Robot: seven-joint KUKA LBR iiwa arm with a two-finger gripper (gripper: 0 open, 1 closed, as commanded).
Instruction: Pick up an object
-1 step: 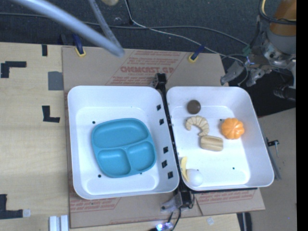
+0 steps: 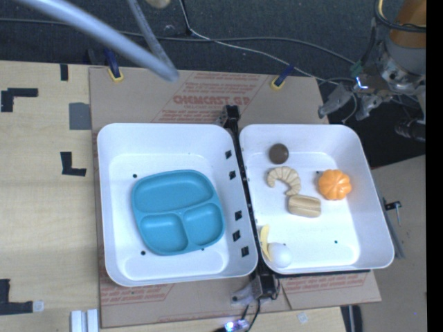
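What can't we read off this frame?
- Gripper, camera view: fingers small and dark against the background; open or shut unclear.
- Arm, camera view: cut off by the top right edge.
- Yellow piece beside the white egg-shaped object: half hidden by the right bin's wall.

Blue divided plate [image 2: 178, 210] in the left white bin [image 2: 111, 151], brown cardboard sheet [image 2: 208, 95] under both bins, pale wooden desk [image 2: 41, 206], black cable [image 2: 277, 43] trailing behind

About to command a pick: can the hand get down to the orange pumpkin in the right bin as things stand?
Probably yes. The pumpkin sits apart from the croissant and the tan block, with nothing over it, and the hand is up beyond the right bin's far rim.
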